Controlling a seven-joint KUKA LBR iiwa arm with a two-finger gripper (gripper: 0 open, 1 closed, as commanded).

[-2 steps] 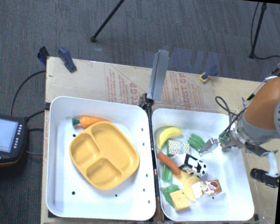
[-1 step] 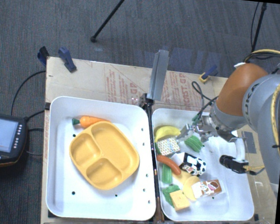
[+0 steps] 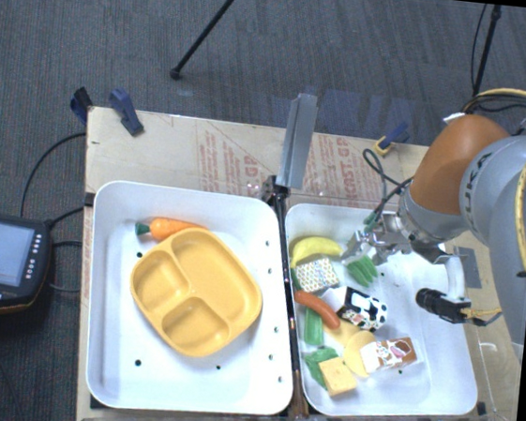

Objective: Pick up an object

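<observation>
The jaws [image 3: 373, 249] hang low over the back of the right bin [image 3: 455, 392], their tips at or just above a green ridged piece [image 3: 363, 267]; whether they are spread or pressed together cannot be told, and nothing is seen pinched between them. Just left of the green piece lie a yellow banana [image 3: 313, 248] and a checkered block [image 3: 316, 275]. Toward the front of the bin follow a black-and-white cow-patterned item [image 3: 364, 309], a red-orange sausage [image 3: 316, 308], a green stick [image 3: 313, 326], a pale round piece [image 3: 357, 348], a small carton [image 3: 390, 354] and a yellow wedge [image 3: 338, 378]. The left bin [image 3: 103, 328] holds a yellow divided tray [image 3: 195, 290] with a carrot [image 3: 168, 228] touching its back rim. Both bins rest on the desk [image 3: 185, 149]. Progress, as judged: the approach appears complete, with the green ridged piece the likely target; grasp and lift remain, since every object lies in a bin.
</observation>
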